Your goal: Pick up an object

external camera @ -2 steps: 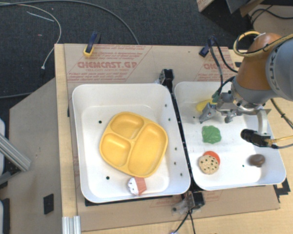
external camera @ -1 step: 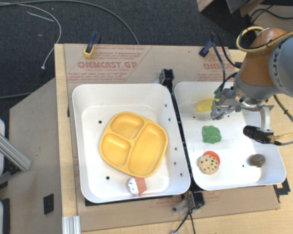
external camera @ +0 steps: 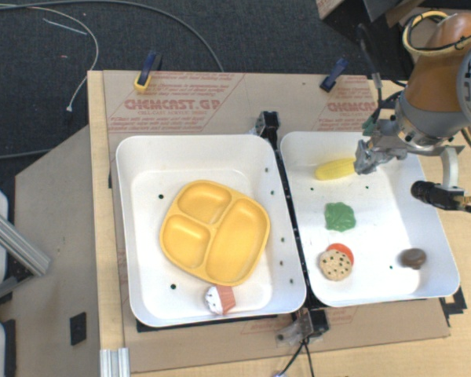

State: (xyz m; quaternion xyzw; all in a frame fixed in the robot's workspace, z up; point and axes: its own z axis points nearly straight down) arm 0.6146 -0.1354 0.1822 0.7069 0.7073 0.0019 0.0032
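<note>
In the right bin (external camera: 428,234) lie a yellow corn-like piece (external camera: 334,170) at the back, a green leafy piece (external camera: 340,217) in the middle, a round cookie with dark chips (external camera: 336,263) near the front, and a small brown lump (external camera: 412,258) at the front right. My gripper (external camera: 366,160) hangs low at the back of this bin, right at the yellow piece's right end. The view from above hides how its tips meet the piece.
The left bin (external camera: 133,210) holds a yellow divided plate (external camera: 214,232) and a small red-and-white item (external camera: 219,299) at its front edge. Blue clamps (external camera: 147,69) (external camera: 334,74) grip the cardboard base behind the bins. Cables run across the dark floor.
</note>
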